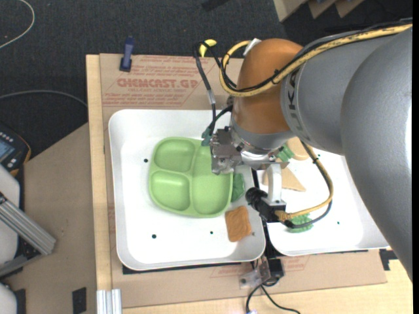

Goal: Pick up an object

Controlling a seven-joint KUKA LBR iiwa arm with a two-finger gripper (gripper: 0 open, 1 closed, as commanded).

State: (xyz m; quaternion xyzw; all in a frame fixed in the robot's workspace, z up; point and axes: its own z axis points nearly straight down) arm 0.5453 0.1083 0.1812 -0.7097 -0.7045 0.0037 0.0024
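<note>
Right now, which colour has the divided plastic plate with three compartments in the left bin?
Light green; the divided plastic plate shows best in the camera view.

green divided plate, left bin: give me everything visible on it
The green plate is light green, glossy like plastic, with rounded corners and three compartments set apart by raised ridges. It lies flat and right side up near the middle of the left bin. Its right edge is hidden under the arm's wrist. A brown waffle-like piece lies at its lower right corner; contact cannot be judged.
</note>
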